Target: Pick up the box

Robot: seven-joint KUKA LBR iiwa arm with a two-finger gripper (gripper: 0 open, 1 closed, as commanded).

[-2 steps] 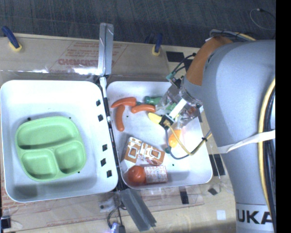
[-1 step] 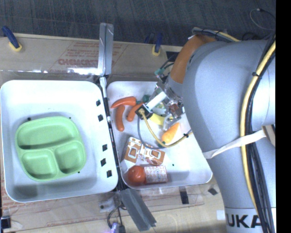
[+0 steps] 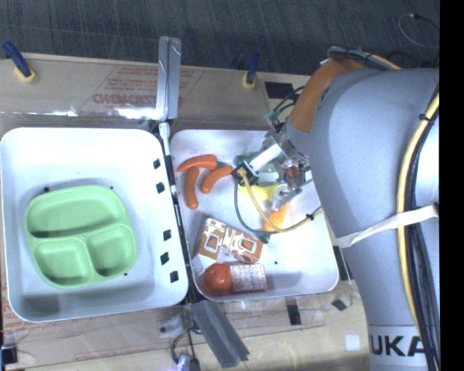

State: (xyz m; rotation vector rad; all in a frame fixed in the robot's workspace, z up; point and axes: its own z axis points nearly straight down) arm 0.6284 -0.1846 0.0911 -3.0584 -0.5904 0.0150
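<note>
- Starting at the near edge of the counter (image 3: 85, 91), a grey bar (image 3: 219, 332) lies aslant just below the gap between the two bins.
- In the near left corner of the right bin (image 3: 325, 273) sits a red-orange round thing (image 3: 214, 279), touching a small pale packet (image 3: 250, 278) on its right.
- Just beyond those two lies the box (image 3: 230, 242), flat on the bin floor, turned at a slant, white with an orange pattern; nothing grips it.
- The left bin (image 3: 15, 207) bears a green tray (image 3: 79, 234) with three compartments, one long and two small.
- Further in, right of the box and apart from it, a yellow-orange thing (image 3: 277, 218) shows partly under the robot's wrist; what it is cannot be told.
- The tool (image 3: 288, 180) hangs over the middle of the right bin, above that yellow-orange thing; whether it is wide or narrow cannot be told.
- Toward the far left of the right bin lie three orange sausage-shaped pieces (image 3: 197, 163), close together.
- At the far edge of the counter, two blue clamps (image 3: 19, 62) stand, one at the left, one near the bins' divide.
</note>
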